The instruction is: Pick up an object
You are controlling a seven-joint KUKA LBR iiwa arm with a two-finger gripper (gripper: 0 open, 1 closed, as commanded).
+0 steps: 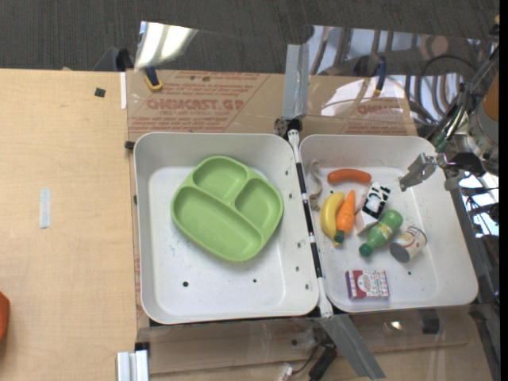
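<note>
The right bin (444, 292) holds several small items: an orange sausage (349, 176), a yellow banana (330, 216), a carrot (346, 213), a black-and-white carton (376, 202), a green bottle (381, 233), a small can (408, 244) and a red box (367, 284). My gripper (432, 179) hangs over that bin's upper right corner, to the right of the sausage and carton. Its fingers stand open, with nothing between them.
A green divided plate (228, 207) lies in the left bin (151, 292). A metal divider (305, 213) runs between the two bins. Cardboard (206, 101) lies behind the bins, and cables and arm hardware (476, 133) crowd the right side.
</note>
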